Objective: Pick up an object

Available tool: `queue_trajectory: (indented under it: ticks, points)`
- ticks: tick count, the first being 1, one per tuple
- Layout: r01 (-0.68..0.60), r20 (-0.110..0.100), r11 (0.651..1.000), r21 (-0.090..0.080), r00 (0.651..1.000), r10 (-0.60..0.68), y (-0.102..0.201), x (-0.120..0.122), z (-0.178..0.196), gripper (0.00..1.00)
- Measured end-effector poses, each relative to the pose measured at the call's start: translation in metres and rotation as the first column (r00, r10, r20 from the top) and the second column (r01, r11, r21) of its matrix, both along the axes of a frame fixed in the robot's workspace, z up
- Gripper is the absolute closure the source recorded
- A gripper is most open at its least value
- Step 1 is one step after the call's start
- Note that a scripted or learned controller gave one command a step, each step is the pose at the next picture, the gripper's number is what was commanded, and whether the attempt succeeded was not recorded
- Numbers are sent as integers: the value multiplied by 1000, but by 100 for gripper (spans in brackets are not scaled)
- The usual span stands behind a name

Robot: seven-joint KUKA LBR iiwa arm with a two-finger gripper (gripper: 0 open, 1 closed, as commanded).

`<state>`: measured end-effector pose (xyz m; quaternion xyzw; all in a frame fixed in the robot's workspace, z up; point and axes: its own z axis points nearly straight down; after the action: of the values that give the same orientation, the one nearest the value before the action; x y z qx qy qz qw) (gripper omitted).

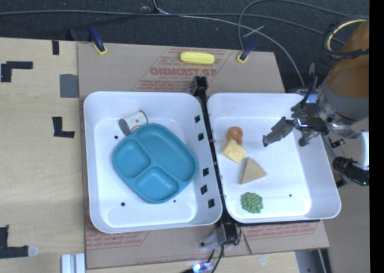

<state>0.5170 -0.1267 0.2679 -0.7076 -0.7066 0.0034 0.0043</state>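
Note:
The right bin (pixel 312 206) holds a small brown ring-shaped piece (pixel 234 134), a yellow block (pixel 235 152), a tan wedge (pixel 252 171) and a green knobbly ball (pixel 252 202). My gripper (pixel 286 137) hangs over the right part of this bin, to the right of the brown ring and the yellow block and apart from them. It is open, and nothing is between its fingers. In the left bin (pixel 99 206) lie a blue divided plate (pixel 155 162) and a small white cup (pixel 133 122) on its side.
A yellow banana-shaped toy (pixel 197 57) lies on the cardboard behind the bins. A black clip divider (pixel 204 146) runs between the two bins. Cables cross the dark floor at the back. The arm's grey and orange body (pixel 348 86) stands at the right edge.

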Motion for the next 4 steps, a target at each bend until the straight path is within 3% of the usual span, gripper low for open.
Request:
queue_trajectory:
  ticks: [1,4]
  points:
    - [-3,10,1000,-1,1000,3,0,2,5,0]
    - [-3,4,1000,0,1000,3,17,-13,-148,0]
